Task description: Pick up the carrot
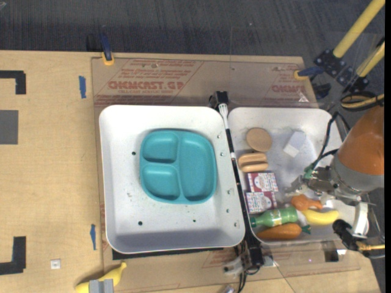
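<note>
Carrot [282, 231] — right bin's [317, 118] near edge

Two white bins: left bin [116, 182], right bin [317, 118]. One teal divided plate [179, 166], centre-left of frame. Lower right of frame: one round tan cookie [259, 139], one hot dog [253, 161], one small printed packet [261, 182], one green bottle [276, 217], one carrot [281, 231], one banana [321, 217].

We look down from one fixed camera above the bench [49, 182], tilted slightly, far enough to take in both white bins: left bin [116, 163], right bin [317, 118]. The arm [366, 151] enters from our right.
</note>
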